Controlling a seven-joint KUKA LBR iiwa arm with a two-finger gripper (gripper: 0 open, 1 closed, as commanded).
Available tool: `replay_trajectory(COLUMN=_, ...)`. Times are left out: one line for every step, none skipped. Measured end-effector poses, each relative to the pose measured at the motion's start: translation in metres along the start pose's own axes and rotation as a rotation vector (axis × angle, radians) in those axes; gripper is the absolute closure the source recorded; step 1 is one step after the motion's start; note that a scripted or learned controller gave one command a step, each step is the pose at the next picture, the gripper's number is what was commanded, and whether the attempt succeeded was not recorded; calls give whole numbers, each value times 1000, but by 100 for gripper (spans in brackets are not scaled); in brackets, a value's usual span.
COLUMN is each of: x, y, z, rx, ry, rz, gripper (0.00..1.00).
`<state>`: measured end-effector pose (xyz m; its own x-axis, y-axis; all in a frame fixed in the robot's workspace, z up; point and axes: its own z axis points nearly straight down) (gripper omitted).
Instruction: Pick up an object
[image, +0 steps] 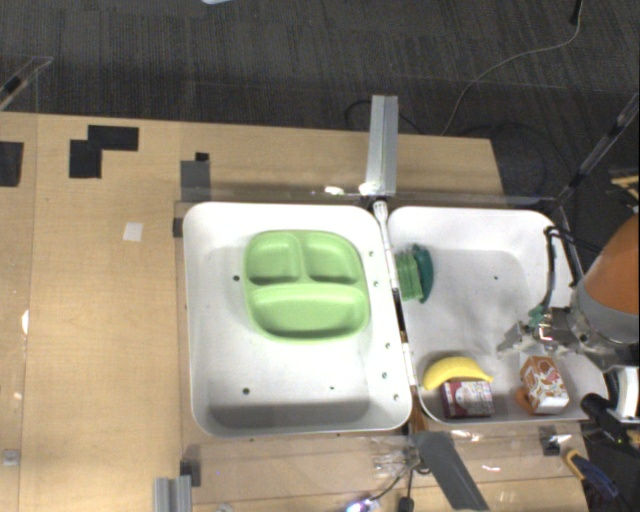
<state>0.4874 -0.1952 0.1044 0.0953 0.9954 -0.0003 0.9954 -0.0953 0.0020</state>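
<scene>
Maroon can (467, 398), banana (455, 372), carton (543, 385), front wall

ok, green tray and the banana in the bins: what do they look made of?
Green tray: likely moulded plastic, matte, one even colour with rounded compartment walls. Banana: probably a plastic toy, smooth uniform yellow without spots, though real fruit can't be ruled out.

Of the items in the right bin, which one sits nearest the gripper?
The orange-and-white carton, at the bin's front right, just below the gripper. The maroon can, banana and green object lie farther left.
</scene>
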Motion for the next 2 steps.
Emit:
replay_trajectory(x=-5, y=2, z=-33, rx=-4, ry=-1, rz=-259, gripper=0)
replay_trajectory(x=109, y=-9, z=-221, rx=-7, ry=-1, rz=-333, gripper=0)
